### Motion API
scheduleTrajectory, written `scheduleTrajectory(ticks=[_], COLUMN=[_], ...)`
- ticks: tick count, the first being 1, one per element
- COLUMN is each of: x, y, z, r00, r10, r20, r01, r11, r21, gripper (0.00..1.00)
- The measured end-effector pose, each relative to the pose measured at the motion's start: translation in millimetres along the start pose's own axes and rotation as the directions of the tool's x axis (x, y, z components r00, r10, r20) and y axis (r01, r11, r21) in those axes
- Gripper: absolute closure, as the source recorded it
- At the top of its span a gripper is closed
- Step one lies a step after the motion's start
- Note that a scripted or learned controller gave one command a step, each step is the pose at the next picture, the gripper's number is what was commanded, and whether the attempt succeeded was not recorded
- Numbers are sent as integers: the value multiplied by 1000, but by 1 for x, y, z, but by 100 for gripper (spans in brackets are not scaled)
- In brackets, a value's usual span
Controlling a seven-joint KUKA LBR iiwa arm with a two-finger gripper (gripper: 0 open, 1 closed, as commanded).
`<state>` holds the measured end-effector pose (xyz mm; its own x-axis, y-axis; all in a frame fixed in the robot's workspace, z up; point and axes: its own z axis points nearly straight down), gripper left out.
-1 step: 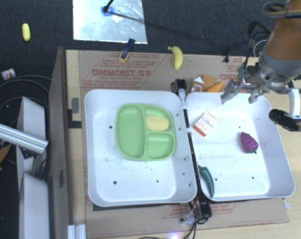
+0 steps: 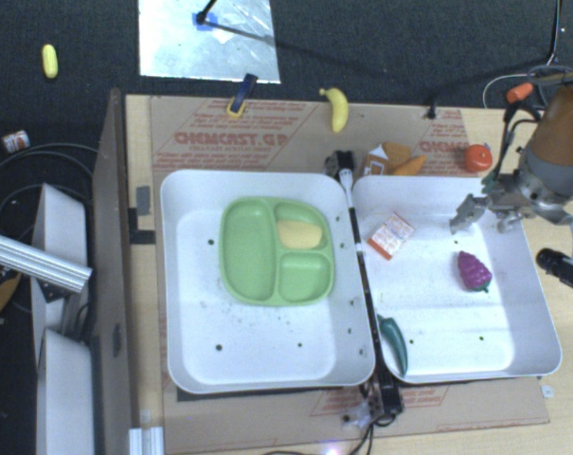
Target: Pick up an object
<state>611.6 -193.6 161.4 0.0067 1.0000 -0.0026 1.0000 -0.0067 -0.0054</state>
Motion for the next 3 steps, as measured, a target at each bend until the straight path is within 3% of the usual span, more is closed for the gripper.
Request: scheduleTrajectory(ticks=[1,2,3], x=[-9,-11,-10], y=[-8,-47,-59], z=[60,47,79], r00=[1000,1000,1000], r10=[-7,-6,-7], r20=[-3,-2,-2], r01=[7,6,7], r11=[1000,1000,1000], r21=[-3,-5,-5], gripper=[0,0,0])
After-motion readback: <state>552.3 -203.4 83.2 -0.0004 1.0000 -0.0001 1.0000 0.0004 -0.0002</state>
